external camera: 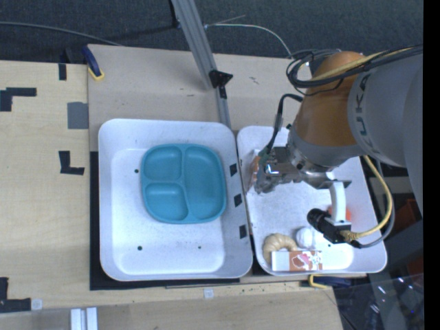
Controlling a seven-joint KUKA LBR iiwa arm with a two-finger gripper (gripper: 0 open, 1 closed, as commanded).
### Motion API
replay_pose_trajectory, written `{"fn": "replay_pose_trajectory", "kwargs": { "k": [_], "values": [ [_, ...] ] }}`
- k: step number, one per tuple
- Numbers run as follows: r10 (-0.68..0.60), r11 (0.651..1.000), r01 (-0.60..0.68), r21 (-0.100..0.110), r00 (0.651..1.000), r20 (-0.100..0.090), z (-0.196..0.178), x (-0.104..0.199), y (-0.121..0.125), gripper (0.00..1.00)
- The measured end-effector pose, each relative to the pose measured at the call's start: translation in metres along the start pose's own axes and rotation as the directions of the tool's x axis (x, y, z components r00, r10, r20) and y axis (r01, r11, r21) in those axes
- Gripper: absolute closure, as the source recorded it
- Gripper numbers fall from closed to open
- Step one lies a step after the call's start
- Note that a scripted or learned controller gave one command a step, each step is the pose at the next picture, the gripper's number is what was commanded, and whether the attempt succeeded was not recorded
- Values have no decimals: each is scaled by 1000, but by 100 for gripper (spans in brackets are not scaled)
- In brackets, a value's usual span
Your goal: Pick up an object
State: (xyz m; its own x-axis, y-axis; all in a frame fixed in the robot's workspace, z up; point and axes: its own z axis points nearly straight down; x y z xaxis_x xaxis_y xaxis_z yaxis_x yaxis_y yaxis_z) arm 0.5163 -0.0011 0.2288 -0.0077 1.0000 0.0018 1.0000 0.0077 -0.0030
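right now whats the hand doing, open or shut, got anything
Hand: low at the left edge of the right bin, whether open or closed cannot be told, and nothing can be seen held in it.

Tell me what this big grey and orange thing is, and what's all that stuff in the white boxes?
That big thing is a robot arm. It works a bit like your arm, and a computer program tells it where to move. At its end is a gripper, a hand with just two fingers, for picking things up.

The picture comes from a camera fixed above the bench, looking down at a slant.

Below are two shallow white boxes called bins. The left bin holds a blue plate split into three sections. The right bin has a few small things along its near edge: a tan, croissant-shaped thing, a small white ball and a flat white packet with a red picture.

The gripper is low over the right bin's far left part. I can't see anything between its fingers, so I can't say it holds something.
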Motion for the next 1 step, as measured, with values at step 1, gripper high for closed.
{"fn": "replay_pose_trajectory", "kwargs": {
  "k": [1],
  "values": [
    [1, 1000, -1, 1, 1000, 1, 8, 53, -16, 100]
  ]
}}
